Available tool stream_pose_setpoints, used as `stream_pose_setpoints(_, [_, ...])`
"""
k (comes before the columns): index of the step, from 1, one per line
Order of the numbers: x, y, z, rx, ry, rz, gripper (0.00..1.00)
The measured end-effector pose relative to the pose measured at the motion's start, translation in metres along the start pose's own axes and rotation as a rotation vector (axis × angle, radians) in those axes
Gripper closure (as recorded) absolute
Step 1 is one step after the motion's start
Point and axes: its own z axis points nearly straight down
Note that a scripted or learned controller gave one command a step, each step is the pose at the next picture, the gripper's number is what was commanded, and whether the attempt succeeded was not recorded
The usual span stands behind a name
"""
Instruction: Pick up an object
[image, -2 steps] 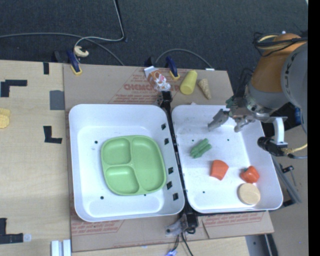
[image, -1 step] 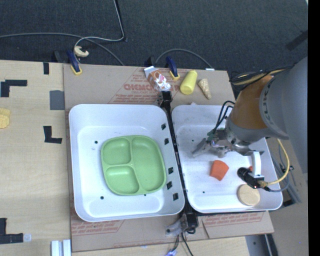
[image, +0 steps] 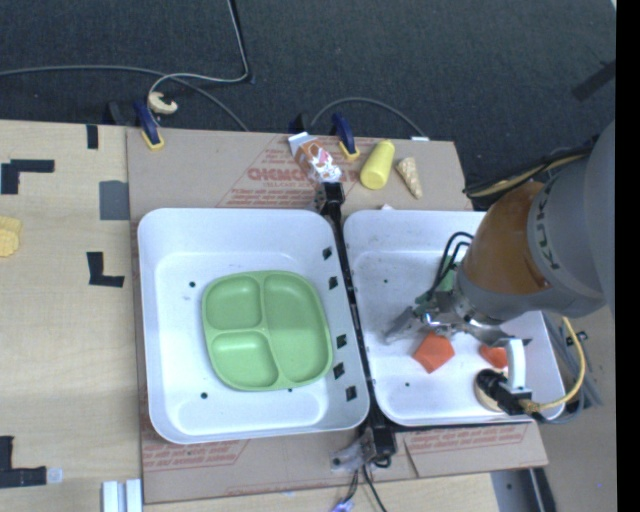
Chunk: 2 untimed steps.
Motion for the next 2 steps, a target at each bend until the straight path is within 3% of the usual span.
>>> stream_pose_setpoints(1, [0.0052,-0.0413,-0.0001,-0.001,-0.001,0.000,0.00])
stream_pose_setpoints(2, [0.0052,-0.0410,-0.0095,0.000,0.000,0.001,1.00])
